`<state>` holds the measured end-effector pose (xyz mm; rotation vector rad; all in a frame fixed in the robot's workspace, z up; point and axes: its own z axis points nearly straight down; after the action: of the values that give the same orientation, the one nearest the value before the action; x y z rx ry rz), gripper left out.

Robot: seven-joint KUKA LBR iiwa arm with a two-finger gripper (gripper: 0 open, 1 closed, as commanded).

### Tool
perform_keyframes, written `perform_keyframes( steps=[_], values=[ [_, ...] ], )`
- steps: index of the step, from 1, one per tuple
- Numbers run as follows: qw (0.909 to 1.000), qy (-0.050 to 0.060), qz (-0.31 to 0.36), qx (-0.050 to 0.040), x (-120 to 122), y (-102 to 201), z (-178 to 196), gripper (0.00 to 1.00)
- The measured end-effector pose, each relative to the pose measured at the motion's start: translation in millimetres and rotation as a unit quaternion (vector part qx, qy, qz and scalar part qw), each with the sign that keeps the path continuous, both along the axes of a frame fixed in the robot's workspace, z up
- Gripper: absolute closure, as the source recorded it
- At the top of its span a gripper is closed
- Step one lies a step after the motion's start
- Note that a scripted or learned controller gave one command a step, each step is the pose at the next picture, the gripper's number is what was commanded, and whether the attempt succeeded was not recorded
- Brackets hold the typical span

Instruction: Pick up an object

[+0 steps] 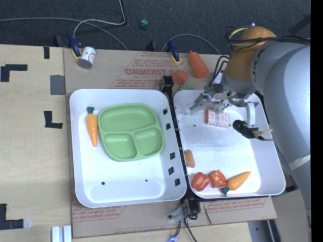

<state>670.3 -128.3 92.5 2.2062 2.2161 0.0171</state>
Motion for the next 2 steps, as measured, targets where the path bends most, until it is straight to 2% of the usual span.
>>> perform_keyframes(
  steps=[1,2],
  values=[
    [1.0,-0.003,-0.001,-0.0036,-7.1,15.6,1.4,0.0],
    [1.0,-0.003,0.0,-0.0032,-8.9,15.0,1.3,0.0]
  ],
)
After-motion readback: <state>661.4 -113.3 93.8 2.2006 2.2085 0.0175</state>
